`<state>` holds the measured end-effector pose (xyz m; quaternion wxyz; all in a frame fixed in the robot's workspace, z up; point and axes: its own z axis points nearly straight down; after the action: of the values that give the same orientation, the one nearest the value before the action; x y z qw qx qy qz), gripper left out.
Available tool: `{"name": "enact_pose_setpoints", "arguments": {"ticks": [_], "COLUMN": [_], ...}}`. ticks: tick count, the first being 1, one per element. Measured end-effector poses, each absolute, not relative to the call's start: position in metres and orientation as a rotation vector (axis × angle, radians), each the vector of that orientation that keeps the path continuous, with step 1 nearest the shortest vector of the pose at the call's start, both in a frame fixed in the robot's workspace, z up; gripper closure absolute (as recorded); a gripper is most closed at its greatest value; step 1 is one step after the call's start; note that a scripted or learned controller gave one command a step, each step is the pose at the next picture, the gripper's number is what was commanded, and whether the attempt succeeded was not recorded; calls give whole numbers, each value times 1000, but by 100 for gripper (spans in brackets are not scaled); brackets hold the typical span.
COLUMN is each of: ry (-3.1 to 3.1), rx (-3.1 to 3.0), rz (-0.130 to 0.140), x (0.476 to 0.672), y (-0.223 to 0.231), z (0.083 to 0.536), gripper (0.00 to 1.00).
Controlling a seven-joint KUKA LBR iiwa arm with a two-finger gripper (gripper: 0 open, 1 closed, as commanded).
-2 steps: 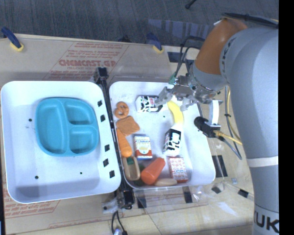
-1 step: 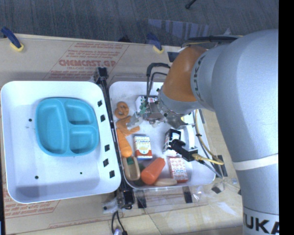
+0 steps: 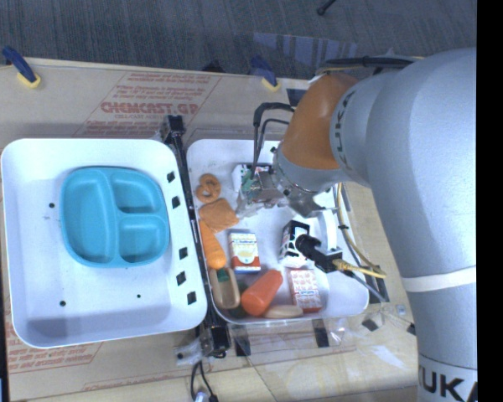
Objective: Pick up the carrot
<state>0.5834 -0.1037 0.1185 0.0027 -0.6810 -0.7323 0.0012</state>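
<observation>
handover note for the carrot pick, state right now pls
Gripper: low in the right bin, near its upper left part; finger state can't be read from this view.
Carrot: lying along the right bin's left wall, below the pretzel and beside the small carton. Not lifted, nothing seen in the fingers.
Left bin holds the blue divided tray.
Done: arm is over the right bin.
Left: get to the carrot, grasp, lift.
</observation>
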Motion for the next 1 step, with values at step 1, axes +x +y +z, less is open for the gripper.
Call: {"name": "enact_pose_setpoints", "arguments": {"ticks": [1], "ry": [-2297], "rx": [-2135], "rz": [5], "x": [583], "y": [-104], "z": [118], "gripper": [0]}}
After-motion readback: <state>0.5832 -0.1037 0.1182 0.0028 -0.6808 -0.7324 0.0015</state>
